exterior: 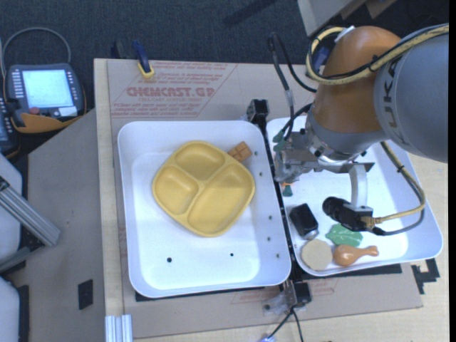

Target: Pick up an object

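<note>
**binwatcher:** what could flop here? The pincer [287, 171] sits low at the near-left corner of the right bin [417, 244], hard against the wall between the bins. Can't tell if it's released or clenched, the wrist hides that. My guess: it scrapes the wall or closes on air, since the pickable stuff lies below and right of it

**gripnerd:** agreed, nothing's visibly in it. Count: one black block [304, 219] just below the pincer, one green piece [343, 234], one orange drumstick-shaped toy [353, 254], one tan disc [316, 254]. Left of it: one yellow divided plate [204, 187], one small brown block [240, 151], in the left bin [135, 191]
</note>
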`<move>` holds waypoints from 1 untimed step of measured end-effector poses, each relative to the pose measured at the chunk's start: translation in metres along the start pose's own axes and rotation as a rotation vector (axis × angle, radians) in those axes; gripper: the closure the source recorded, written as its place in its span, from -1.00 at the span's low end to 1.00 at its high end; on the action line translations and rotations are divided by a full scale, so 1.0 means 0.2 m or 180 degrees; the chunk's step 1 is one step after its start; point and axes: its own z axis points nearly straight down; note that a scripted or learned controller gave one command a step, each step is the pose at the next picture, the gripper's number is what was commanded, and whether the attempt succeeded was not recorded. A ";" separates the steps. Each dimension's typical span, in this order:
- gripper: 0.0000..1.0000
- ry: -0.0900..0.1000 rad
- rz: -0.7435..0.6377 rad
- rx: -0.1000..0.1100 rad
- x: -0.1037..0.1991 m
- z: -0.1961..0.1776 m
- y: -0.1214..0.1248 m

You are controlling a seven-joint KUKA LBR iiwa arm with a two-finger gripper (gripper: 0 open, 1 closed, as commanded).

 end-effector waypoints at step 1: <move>1.00 0.0001 -0.0004 0.0001 0.27 0.01 -0.09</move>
